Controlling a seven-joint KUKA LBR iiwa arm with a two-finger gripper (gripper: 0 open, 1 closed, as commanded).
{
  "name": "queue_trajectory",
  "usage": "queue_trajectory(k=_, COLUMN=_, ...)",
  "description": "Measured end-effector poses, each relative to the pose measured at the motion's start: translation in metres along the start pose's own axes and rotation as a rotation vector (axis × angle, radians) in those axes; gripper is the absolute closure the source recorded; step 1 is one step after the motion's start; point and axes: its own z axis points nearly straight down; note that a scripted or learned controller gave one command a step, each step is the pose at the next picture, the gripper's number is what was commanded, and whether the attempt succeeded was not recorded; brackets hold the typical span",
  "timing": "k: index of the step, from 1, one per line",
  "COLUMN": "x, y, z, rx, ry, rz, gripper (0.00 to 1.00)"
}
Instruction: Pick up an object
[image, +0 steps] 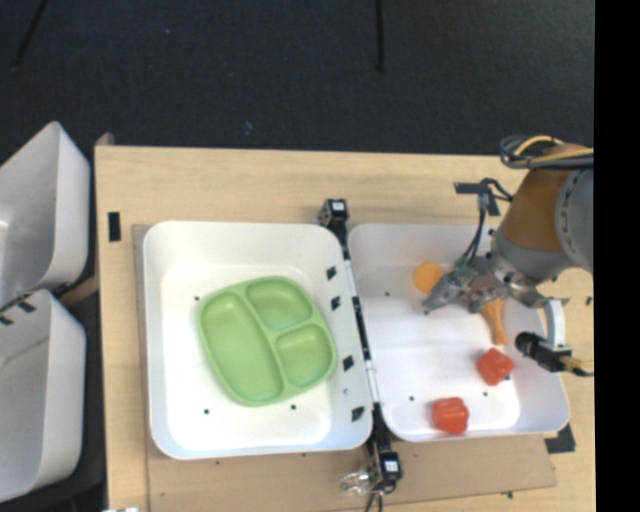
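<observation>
Orange ball, lying just beside gripper in right bin, toward the divider. Looks like the approach step, nothing visibly held. Cannot tell the gripper's state, blurred. Next: shift over the ball, descend, clamp. Two red blocks nearer the front rim.

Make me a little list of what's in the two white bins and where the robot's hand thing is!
left bin: one green divided plate, three sections
right bin: four small things
orange ball: upper part, just left of the tool
orange stick-shaped thing: below the tool, looks like a carrot
red pieces: one toward the right side, one near the bottom edge
tool: low over the right bin, beside the orange ball
held: nothing seen between its fingers
arm: reaches in from the right
</observation>
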Motion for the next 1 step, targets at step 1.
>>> queue_trajectory(k=1, x=-0.0028, y=-0.0001, z=-0.0098, rx=0.001, ry=-0.004, rz=0.0, gripper=1.0)
